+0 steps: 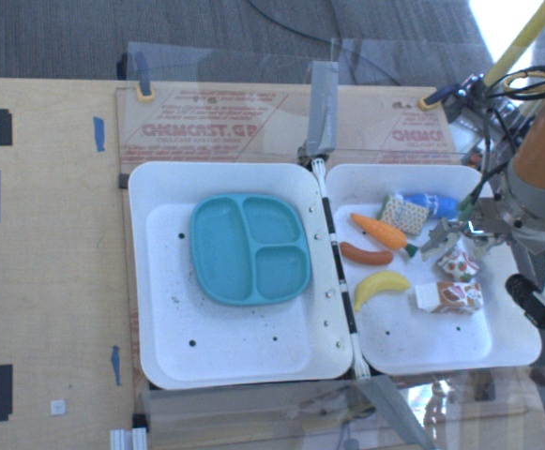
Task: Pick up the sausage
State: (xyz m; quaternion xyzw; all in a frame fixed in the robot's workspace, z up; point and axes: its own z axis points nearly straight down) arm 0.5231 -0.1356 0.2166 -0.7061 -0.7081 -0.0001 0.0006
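Bench (47, 251) of pale wood carries both white bins. Tool (452, 232) hangs over the right bin (441, 345); its opening cannot be judged, nothing visibly held. Sausage (366, 253) lies left of the tool, between carrot (379, 231) and banana (382, 287), near the divider. Teal tray (249, 249) occupies the left bin (159, 279).

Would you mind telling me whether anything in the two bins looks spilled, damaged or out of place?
Nothing stands out. The teal tray sits flat in the left bin; the sausage, carrot and banana lie loose but intact in the right bin.
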